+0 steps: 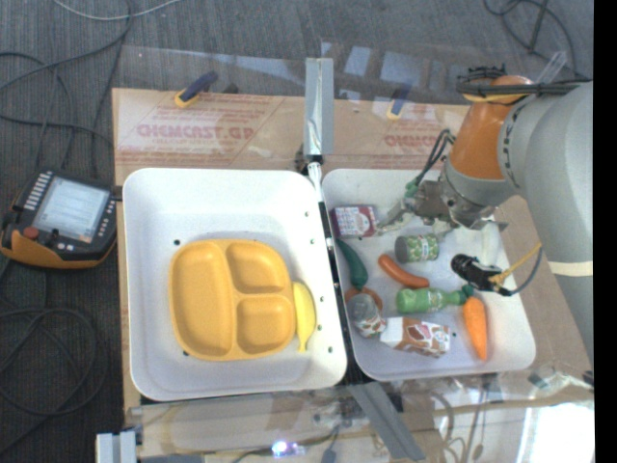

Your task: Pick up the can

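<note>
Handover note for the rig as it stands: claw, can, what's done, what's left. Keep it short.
Claw: low over the right bin, near its back edge, just behind the can; grip state unclear from this angle.
Can: green, lying on its side in the right bin, between the small carton and the sausage. Not seen held.
Other bin: yellow tray in the left bin, banana beside it.
Done: the arm is over the can's area.
Left: grasp the can and lift it.
</note>
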Available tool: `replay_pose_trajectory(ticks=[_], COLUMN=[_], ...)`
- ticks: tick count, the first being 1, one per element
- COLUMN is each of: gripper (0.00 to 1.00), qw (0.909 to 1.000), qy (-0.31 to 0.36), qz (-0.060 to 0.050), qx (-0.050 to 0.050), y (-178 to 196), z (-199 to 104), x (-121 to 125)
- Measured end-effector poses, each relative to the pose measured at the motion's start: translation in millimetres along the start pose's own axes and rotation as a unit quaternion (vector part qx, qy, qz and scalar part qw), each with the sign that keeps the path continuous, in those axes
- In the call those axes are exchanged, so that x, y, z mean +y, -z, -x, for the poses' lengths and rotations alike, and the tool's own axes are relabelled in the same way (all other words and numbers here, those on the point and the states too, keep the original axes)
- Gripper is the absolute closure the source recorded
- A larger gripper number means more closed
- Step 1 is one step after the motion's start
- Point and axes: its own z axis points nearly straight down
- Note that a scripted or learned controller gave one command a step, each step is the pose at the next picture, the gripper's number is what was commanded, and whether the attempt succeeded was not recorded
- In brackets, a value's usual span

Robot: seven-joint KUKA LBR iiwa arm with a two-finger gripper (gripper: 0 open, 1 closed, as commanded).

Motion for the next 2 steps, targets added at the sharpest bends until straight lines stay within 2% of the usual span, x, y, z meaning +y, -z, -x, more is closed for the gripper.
replay_pose_trajectory(ticks=[1, 2], gripper=[1.0, 0.0], qw=[1.0, 1.0], qy=[0.0, 0.0], qz=[0.001, 0.001], qx=[0.001, 0.001], y=[10.1, 10.1], z=[-0.7, -0.7], x=[1.0, 0.9])
